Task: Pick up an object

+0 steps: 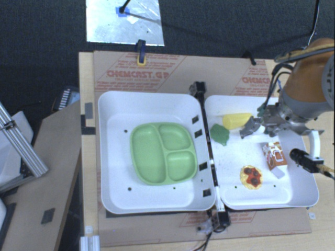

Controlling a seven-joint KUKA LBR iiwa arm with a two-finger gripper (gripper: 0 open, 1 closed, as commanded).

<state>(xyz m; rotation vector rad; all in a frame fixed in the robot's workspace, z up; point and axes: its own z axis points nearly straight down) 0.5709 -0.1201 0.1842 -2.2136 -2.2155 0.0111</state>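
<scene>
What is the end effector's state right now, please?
End effector: cannot be told whether open or shut; it sits over the right bin beside the yellow item, with nothing visibly held.

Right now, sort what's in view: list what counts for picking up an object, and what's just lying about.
For the job:
tool, over the right bin
yellow piece
green piece
small carton
pizza toy

Lying about:
green divided plate in the left bin
yellow clamp
</scene>
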